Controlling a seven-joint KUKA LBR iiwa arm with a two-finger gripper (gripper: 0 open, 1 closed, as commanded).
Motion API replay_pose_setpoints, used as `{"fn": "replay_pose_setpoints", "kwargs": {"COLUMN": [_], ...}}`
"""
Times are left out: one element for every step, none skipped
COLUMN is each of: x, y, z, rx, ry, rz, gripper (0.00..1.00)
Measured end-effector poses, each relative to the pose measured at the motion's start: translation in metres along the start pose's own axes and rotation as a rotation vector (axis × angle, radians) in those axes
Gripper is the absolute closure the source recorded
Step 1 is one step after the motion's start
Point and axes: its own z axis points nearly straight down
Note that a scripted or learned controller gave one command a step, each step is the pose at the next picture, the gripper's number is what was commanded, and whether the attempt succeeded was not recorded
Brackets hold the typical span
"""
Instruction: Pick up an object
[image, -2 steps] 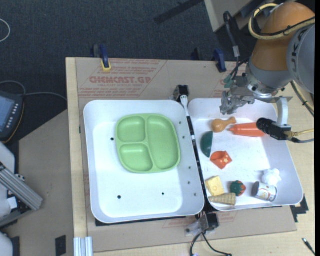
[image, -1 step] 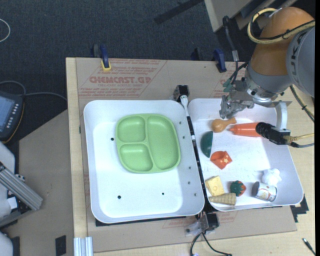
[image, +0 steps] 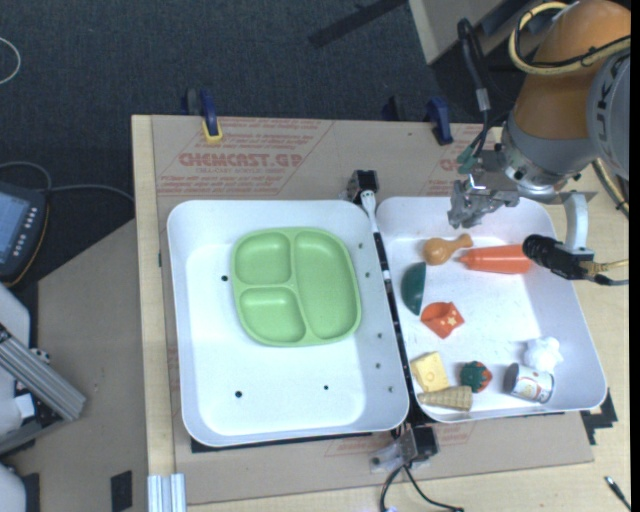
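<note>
My gripper (image: 468, 212) hangs over the far edge of the right bin (image: 580, 330), just above and slightly right of a tan drumstick-shaped toy (image: 445, 247). Nothing shows in its grasp. An orange carrot (image: 497, 259) lies right of the drumstick. A dark green piece (image: 413, 286) and a red-orange piece (image: 442, 318) lie nearer the bin's middle. Along the near edge are a yellow cheese wedge (image: 431, 371), a waffle cone (image: 445, 399), a small red and green fruit (image: 476, 375), a tipped can (image: 528, 383) and a white item (image: 543, 351).
The left bin (image: 200, 350) holds a light green divided plate (image: 297, 285). A raised divider (image: 384, 290) runs between the two bins. Both bins rest on a brown board with blue clamps (image: 210, 110) at its far edge.
</note>
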Motion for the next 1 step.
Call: {"fn": "replay_pose_setpoints", "kwargs": {"x": [-0.0054], "y": [-0.0035], "z": [0.0140], "rx": [0.007], "ry": [0.001], "rz": [0.000], "gripper": [1.00]}}
